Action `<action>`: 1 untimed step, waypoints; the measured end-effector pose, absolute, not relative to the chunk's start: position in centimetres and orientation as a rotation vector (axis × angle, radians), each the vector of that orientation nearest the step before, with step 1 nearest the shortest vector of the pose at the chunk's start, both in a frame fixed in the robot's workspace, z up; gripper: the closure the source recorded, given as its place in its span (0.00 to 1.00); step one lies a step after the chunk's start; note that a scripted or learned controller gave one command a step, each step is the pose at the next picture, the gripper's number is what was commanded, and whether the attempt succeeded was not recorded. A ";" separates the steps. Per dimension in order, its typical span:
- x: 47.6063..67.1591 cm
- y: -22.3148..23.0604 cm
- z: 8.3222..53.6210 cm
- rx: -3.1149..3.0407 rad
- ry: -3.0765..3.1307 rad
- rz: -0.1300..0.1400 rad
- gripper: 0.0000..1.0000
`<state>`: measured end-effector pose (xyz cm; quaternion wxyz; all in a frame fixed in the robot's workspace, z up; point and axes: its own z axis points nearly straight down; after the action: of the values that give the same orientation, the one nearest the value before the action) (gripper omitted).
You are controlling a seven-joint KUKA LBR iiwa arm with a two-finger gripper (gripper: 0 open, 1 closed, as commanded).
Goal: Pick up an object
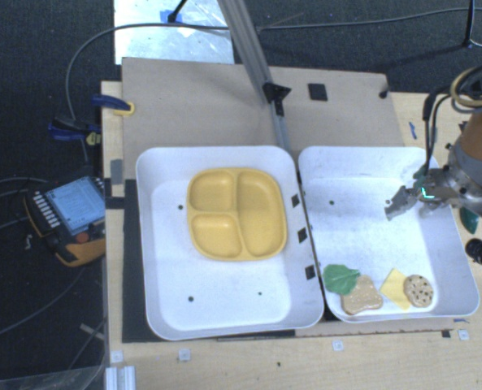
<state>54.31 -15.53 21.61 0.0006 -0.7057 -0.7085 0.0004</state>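
Along the bottom edge of the right bin [362, 177] lie a green leaf [340, 279], a toast slice [361, 296], a yellow cheese wedge [396, 288] and a cookie [419, 290], close together. Left of them, the left bin [159, 242] holds a yellow divided plate [236, 214]. At right centre, the gripper [399, 205] hovers over the right bin, holding nothing; how far open, I cannot tell.
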 end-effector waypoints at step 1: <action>54.4 -15.5 21.7 -2.217 -2.227 -0.001 0.00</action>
<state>54.38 -15.53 21.73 -0.0006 -0.7056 -0.7086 -0.0004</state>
